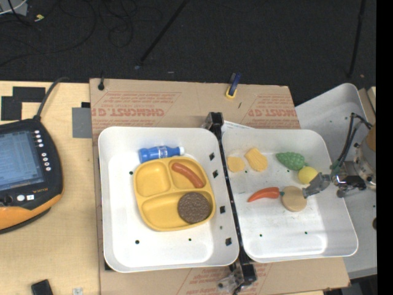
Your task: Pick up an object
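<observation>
The right bin (319, 241) holds several toy foods: a red chili pepper (263, 194), a tan round disc (294, 200), a yellow lemon (307, 175), a green bumpy vegetable (290, 160) and two yellow pieces (256, 160) (236, 163). My gripper (314, 187) reaches in low from the right edge. Its tip lies between the lemon and the tan disc, close to both. Nothing shows in its grasp.
The left bin (116, 226) bears a yellow compartment tray (153, 211) with a sausage (188, 174) and a brown patty (194, 207). A blue bottle (159, 153) lies behind the tray. A teach pendant (24, 174) sits at the far left. A black divider (224, 201) separates the bins.
</observation>
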Controlling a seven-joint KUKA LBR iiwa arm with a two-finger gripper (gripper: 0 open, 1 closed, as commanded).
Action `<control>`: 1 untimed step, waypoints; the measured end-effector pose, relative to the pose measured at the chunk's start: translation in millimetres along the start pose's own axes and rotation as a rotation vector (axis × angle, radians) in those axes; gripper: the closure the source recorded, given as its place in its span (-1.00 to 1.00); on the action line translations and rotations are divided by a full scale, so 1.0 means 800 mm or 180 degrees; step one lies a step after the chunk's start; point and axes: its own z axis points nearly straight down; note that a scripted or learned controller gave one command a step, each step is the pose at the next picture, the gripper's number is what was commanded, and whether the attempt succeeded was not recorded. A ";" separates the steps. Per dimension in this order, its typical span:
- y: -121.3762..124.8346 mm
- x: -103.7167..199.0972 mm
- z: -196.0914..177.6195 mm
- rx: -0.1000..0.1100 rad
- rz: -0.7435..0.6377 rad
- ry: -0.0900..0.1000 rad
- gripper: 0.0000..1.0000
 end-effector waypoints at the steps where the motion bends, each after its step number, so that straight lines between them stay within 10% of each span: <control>1: -0.002 -0.005 0.155 -0.0008 0.0000 -0.0005 -1.00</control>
